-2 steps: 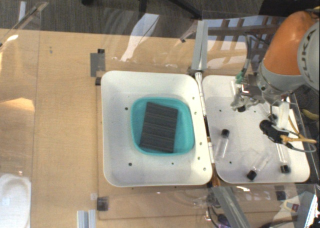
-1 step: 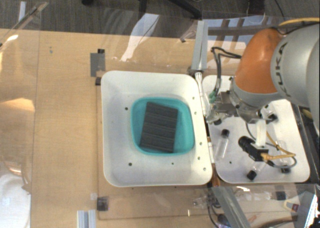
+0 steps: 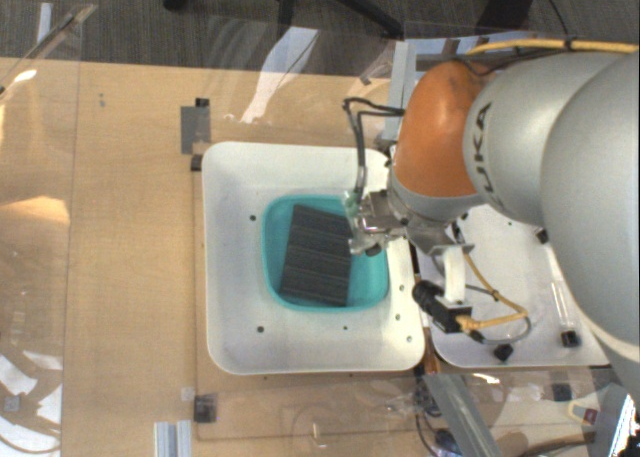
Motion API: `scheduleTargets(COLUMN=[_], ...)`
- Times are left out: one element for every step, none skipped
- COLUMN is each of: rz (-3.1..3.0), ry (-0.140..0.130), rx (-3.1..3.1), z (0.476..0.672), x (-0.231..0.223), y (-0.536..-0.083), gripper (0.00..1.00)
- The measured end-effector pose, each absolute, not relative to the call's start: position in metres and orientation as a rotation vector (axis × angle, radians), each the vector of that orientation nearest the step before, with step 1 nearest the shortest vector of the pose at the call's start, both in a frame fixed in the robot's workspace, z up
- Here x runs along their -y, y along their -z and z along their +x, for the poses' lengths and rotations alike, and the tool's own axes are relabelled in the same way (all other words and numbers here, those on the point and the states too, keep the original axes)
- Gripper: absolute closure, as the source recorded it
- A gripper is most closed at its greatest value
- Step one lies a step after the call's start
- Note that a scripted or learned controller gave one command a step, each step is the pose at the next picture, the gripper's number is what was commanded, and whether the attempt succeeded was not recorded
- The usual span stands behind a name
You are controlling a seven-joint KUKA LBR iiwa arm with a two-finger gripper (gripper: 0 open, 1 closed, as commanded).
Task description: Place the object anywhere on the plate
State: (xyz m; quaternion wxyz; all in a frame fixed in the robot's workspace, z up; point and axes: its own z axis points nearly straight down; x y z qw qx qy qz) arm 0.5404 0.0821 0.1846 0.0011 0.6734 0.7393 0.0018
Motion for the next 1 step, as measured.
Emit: scheduleTargets(rz=[2.115], ry=[-0.006], rx=[-2.320], z=[0.5405], x=[-0.0817], y=[-0.1848], gripper=[0.00])
